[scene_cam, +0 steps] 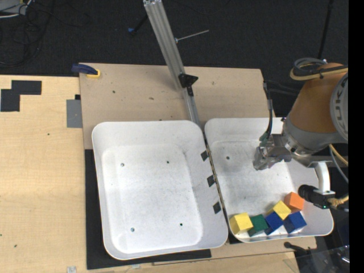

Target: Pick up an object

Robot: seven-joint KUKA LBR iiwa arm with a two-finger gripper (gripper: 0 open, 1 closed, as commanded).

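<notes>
Several small blocks lie in the near corner of the right bin [239, 135]: a yellow block [241, 222], a green block [257, 225], a blue block [273, 223], a second yellow block [281, 210], another blue block [295, 222] and an orange block [294, 201]. My gripper [263, 159] hangs over the middle of the right bin, up and to the left of the blocks and apart from them. Nothing shows between its fingers.
The left bin [114, 138] sits beside the right one, with black clips [210, 181] along the shared edge. A slanted aluminium rail [168, 44] rises behind the bins. The wooden bench [40, 169] extends to the left.
</notes>
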